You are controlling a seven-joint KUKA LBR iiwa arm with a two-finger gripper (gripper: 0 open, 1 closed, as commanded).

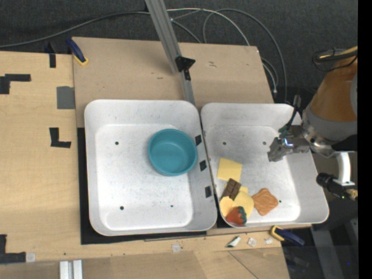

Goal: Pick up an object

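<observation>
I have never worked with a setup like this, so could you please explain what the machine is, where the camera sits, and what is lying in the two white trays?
This is one camera fixed above a wooden bench, looking down at a slant. The grey machine entering from the right, with an orange band, is a robot arm; its gripper hangs over the right bin, and I see nothing between its fingers. Its job is to pick up an object. The left bin holds a teal bowl, upright. The right bin holds a small cluster near its front-left corner: a yellow square piece, a small brown block, a yellow lump, a red rounded item and an orange piece. They look like toy foods, though I cannot tell exactly which.
</observation>
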